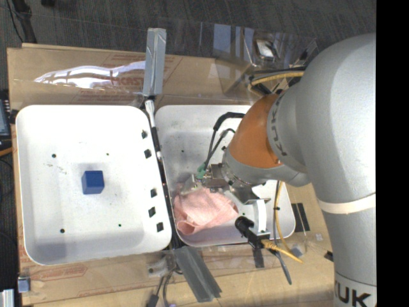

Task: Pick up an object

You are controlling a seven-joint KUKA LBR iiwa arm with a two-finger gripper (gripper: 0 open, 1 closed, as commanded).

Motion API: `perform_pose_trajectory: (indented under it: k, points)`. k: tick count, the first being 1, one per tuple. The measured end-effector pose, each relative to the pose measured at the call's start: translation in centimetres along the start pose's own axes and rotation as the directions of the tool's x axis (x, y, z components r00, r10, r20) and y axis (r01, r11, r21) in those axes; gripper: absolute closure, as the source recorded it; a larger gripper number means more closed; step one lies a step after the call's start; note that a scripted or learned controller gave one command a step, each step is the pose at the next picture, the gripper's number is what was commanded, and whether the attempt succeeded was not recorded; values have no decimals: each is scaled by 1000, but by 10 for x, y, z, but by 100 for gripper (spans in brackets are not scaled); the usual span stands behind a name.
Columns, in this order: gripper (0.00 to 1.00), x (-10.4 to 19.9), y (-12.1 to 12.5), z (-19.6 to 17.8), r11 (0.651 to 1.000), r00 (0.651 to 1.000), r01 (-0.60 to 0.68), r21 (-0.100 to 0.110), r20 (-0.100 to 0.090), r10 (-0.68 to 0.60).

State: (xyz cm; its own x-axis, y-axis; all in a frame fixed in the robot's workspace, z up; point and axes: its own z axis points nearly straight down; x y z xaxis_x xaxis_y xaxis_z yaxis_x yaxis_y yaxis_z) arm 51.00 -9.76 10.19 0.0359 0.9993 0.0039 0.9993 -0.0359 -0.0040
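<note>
A crumpled pink cloth [203,212] lies at the near edge of the right bin [185,133]. A small blue cube [93,181] rests in the left bin [38,133], left of its middle. My gripper [208,183] hangs low in the right bin, directly above the far edge of the pink cloth. The arm's orange band and grey wrist cover most of the gripper, so the tips are hidden.
A grey divider with black clips [153,171] runs between the two bins. Cables [281,235] trail over the right bin's near right corner. Cardboard [77,62] and taped plastic lie behind the bins. The arm's bulk covers the right side of the bench.
</note>
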Motion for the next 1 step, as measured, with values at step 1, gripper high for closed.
perform_pose_trajectory:
  k: [1]
  points:
    - [0, 1, 48, 11, 999, 999, 48, 1, 3, -48]
